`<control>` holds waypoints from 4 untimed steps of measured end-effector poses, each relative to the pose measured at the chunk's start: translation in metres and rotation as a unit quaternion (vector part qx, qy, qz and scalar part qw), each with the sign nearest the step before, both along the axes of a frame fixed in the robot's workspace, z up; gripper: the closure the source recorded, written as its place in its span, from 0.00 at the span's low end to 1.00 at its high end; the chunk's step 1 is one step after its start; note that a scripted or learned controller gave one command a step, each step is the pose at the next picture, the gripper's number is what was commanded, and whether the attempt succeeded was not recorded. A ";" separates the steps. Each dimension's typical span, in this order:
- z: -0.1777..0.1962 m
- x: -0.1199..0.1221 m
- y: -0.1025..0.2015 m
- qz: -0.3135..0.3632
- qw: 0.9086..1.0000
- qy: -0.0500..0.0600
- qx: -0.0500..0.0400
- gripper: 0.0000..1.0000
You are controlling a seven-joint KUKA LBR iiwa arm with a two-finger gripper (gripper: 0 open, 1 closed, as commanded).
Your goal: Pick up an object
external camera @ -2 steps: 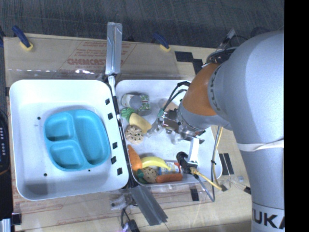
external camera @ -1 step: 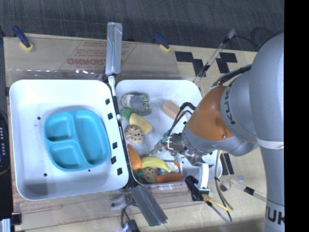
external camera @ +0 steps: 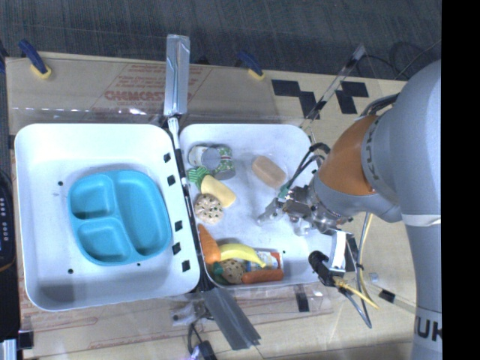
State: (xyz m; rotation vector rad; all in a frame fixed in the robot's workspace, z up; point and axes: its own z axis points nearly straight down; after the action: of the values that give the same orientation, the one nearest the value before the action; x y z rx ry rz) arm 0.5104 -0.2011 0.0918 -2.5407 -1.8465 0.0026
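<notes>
You have the gripper point(external camera: 268, 216) low over the bare floor of the right bin point(external camera: 247, 135), and you cannot tell how its fingers stand; nothing shows between them. West of it the pickable clutter crowds the bin's left wall: a tin can point(external camera: 217, 160), a yellow wedge point(external camera: 218, 190), a speckled ball point(external camera: 209, 208), a tan oval block point(external camera: 268, 171) just above the gripper, and along the bottom wall a banana point(external camera: 241, 253) lying with a carrot point(external camera: 209, 247) and a red piece point(external camera: 264, 276). The left bin point(external camera: 45, 141) holds a blue divided tray point(external camera: 118, 216); both bins sit on a cardboard-covered bench point(external camera: 90, 88) with blue clamps point(external camera: 35, 58) at the far edge and dark carpet point(external camera: 112, 10) beyond.
</notes>
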 end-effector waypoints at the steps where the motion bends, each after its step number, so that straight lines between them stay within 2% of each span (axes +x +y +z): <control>1: 0.043 -0.022 -0.004 -0.040 0.999 0.000 0.000 0.00; 2: 0.000 -0.033 0.015 -0.054 0.999 0.000 0.001 0.00; 3: 0.000 -0.032 0.001 -0.041 0.999 -0.001 0.001 0.00; 4: 0.069 -0.033 -0.001 -0.066 0.998 -0.001 0.001 0.00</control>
State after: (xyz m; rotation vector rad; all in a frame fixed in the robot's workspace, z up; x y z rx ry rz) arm 0.4777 -0.2024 0.1609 -2.6571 -1.6755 -0.0021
